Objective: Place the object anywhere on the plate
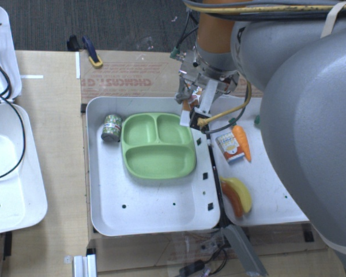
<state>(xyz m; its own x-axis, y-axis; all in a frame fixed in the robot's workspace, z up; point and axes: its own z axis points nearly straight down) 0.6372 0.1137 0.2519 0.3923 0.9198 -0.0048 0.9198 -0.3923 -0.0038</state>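
Pale wood forms the surface (52, 126), and it carries two shallow white bins side by side. The left bin (104, 212) holds a green divided plate (158, 146), with a small patterned jar (111, 127) lying just beside the plate's left rim. The right bin (277, 195) holds a small carton (229, 145) touching a carrot (241, 142), and nearer the front a banana (237, 196).

The pincer (197, 105) hangs over the divider between the bins, just off the plate's upper right corner. Whether it is released or clenched I cannot tell, nor whether it carries anything.

Which object is meant is unclear, so a wrong pick is one risk. Another is the divider: a descent from this spot could strike the bin walls or the plate's rim and shove the plate aside. A drop this near the rim could also let an item roll off.
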